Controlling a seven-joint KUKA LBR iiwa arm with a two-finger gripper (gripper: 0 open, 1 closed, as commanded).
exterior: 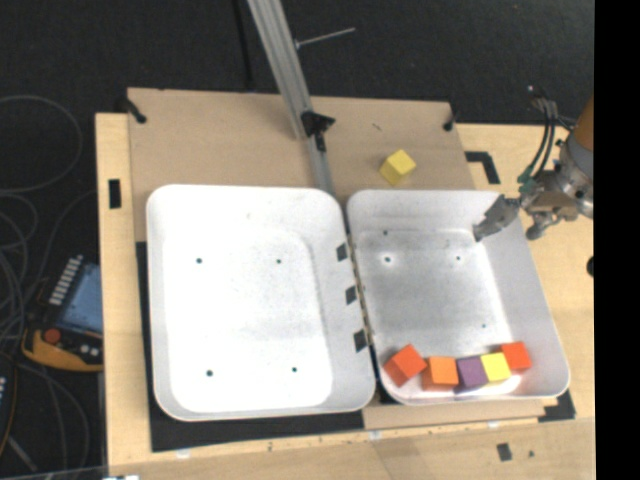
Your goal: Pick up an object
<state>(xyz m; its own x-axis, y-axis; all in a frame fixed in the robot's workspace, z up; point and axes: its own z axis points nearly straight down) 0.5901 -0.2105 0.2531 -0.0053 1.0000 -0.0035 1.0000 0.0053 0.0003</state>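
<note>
Several small blocks line the near wall of the right bin (520,268): a red-orange one (405,364), an orange one (441,370), a purple one (470,372), a yellow one (496,368) and another red-orange one (516,356). A yellow cube (398,166) lies on the bench behind the bins. My gripper (507,232) hangs over the right bin's far right corner, well away from the blocks. It is open, with nothing between its fingers (488,221).
The left bin (170,268) sits beside the right one, with small clips along the seam between them. A slanted metal pole (285,63) rises from the bench behind the bins. Cables and a handheld pendant (70,313) lie off the bench at left.
</note>
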